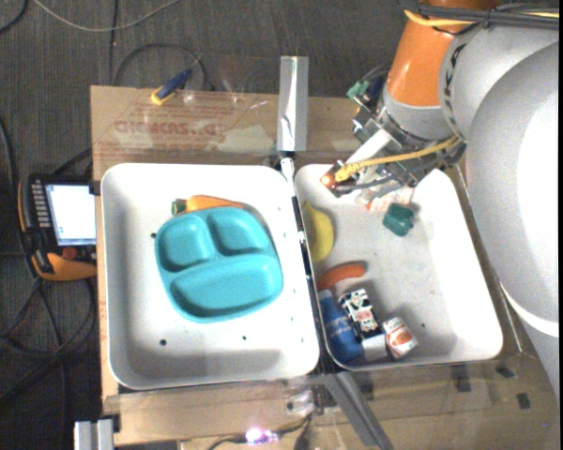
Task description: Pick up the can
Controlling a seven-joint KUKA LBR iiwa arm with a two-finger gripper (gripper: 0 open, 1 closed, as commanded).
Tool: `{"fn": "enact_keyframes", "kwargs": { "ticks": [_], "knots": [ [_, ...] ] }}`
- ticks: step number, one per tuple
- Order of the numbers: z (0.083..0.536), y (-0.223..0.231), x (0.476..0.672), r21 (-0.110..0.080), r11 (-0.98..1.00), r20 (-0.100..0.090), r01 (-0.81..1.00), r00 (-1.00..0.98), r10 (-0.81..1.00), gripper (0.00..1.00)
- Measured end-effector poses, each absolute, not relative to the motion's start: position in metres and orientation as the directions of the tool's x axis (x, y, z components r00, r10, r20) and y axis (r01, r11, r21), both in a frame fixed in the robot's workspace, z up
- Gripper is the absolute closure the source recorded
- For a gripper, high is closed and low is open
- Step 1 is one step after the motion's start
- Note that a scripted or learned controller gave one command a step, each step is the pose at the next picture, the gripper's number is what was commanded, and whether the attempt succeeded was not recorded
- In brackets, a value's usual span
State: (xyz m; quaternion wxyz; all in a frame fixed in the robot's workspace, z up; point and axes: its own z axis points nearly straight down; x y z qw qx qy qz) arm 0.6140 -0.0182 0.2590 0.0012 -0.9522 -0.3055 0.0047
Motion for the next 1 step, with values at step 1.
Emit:
{"fn": "enact_keyframes", "kwargs": {
  "ticks": [1],
  "knots": [
    [0.2814,-0.011,0.6512,0.0,-0.978,-0.007,0.209,0.978,0.209,1.0]
  ]
}}
